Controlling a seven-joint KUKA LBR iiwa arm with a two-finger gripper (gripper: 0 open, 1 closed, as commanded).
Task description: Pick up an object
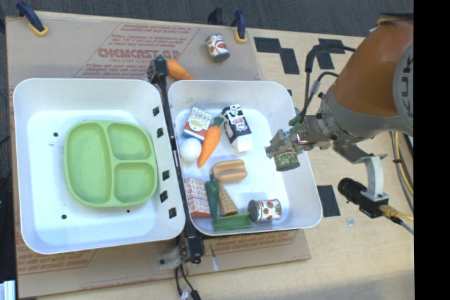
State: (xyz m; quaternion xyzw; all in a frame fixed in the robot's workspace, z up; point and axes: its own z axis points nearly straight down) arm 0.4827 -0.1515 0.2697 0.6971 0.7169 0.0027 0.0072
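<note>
Grey arm (365, 91) reaching in from right, gripper (285, 151) over right bin (299, 186) edge, jaws clamped on small can (287, 161), lifted.

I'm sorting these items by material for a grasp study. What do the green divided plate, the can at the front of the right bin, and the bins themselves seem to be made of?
The green divided plate looks like matte moulded plastic: even colour, soft rounded ridges. The can seems metal with a printed paper or plastic label, though it may be a plastic toy. The bins look like glossy white plastic with rounded corners.
</note>
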